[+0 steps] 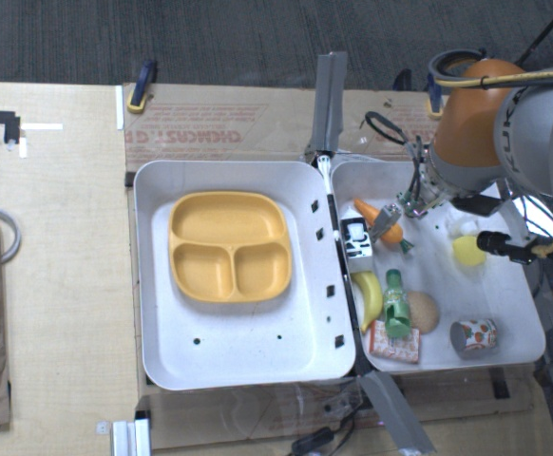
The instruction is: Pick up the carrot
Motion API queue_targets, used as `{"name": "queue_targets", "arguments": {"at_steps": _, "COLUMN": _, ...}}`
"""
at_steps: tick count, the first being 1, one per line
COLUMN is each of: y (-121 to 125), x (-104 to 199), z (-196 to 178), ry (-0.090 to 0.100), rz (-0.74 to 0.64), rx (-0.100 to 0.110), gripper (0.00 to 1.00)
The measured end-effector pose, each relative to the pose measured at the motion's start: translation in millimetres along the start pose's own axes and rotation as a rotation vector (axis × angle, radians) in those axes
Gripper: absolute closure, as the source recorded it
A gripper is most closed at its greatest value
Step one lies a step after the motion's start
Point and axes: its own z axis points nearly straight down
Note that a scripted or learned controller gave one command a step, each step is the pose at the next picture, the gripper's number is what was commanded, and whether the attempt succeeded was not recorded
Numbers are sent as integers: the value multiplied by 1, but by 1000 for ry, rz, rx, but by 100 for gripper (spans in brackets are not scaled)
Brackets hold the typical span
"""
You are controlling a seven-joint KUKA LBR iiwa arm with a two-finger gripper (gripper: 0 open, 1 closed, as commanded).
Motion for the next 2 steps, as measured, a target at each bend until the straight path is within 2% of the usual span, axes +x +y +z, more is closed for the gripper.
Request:
{"name": "queue_targets", "arguments": {"at_steps": 1, "y": 1, "x": 0, "z": -8, "ry": 2, "rz": 4, "rx": -2, "gripper": 100}}
{"name": "queue_targets", "arguments": {"at_steps": 2, "y": 25, "x": 22, "z": -116, "ry": 3, "rz": 141, "rx": -3, "gripper": 100}}
